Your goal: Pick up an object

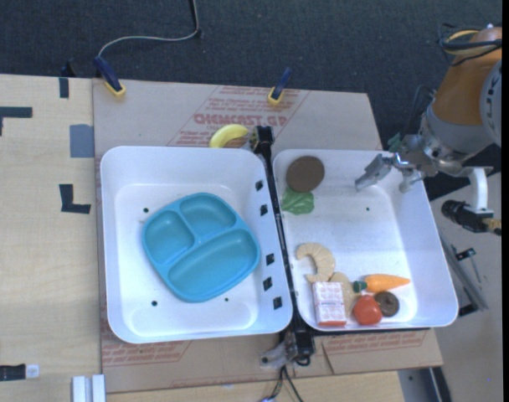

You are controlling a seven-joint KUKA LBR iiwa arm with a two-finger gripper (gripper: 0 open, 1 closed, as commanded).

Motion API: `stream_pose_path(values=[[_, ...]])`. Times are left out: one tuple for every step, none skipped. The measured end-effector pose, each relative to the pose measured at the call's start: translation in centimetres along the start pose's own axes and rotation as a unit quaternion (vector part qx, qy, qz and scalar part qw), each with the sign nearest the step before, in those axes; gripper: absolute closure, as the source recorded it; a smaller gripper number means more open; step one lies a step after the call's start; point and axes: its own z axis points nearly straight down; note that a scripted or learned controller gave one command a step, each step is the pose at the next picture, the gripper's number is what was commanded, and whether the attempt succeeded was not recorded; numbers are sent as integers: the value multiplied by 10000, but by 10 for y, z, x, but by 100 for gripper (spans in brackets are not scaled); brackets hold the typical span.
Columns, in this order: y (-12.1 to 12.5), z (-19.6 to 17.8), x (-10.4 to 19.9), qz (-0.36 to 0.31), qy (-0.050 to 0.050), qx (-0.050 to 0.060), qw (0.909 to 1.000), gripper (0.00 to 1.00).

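The grey arm with its orange band (470, 65) reaches in from the right of the bench (37, 224) and bends down over the far right corner of the right bin (422, 233). Its end effector (388, 174) hangs above that corner with two metal fingers (372, 174) spread wide, and nothing sits between them.

The right bin is shallow, white and smooth-walled. Near its far left corner lies a flat brown disc (305, 172), cookie-like, with a crinkled green leaf (298, 202) just beside it toward the near edge. Along the left wall, further toward the near edge, sits a pale, curved, ridged piece like a croissant (317, 260). Near the bin's near edge a cluster gathers: a small white and red rectangular packet (328, 301), a glossy round red tomato (367, 310), a dark ring-shaped doughnut (388, 304) and a tapered orange carrot (384, 282) with a green tip. All of these lie well apart from the end effector.

The left bin (120, 224) holds a light blue plastic tray (201, 245) with rounded corners and three compartments, lying at a slant near the middle. A yellow curved banana (229, 135) rests on the brown cardboard sheet (154, 115) just behind the bins, at the far edge where they meet. Yellow and blue clamps (110, 78) pin the cardboard's far edge.
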Motion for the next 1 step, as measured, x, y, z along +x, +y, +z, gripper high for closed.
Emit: stream_pose_path(values=[[51,-24,45,-8,2,-10,10000,0]])
